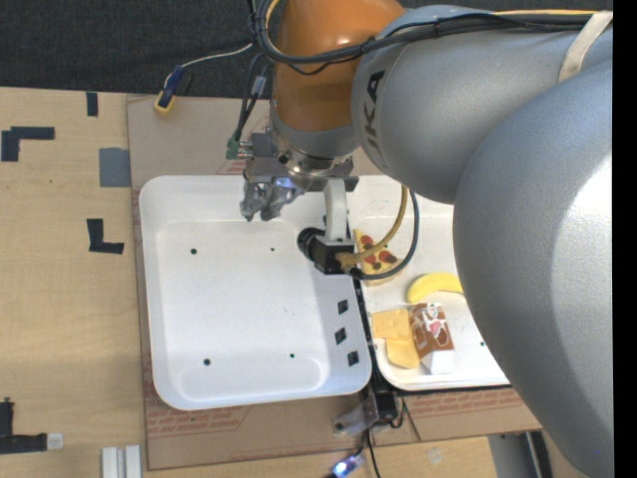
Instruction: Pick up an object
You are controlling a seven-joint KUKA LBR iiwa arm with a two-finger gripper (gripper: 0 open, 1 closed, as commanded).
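Yellow banana (435, 286), cheese (396, 335) in right bin (476, 374)

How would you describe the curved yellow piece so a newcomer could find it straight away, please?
Look in the right-hand shallow white bin. The curved yellow banana-shaped piece lies above the pale yellow cheese-like slab and brown-and-white carton. It alone is crescent-shaped.

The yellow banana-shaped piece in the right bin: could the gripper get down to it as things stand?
Probably yes. The yellow piece lies uncovered near the right bin's middle, apart from the cheese slice below it. The gripper hangs over the left bin, so it must cross over.
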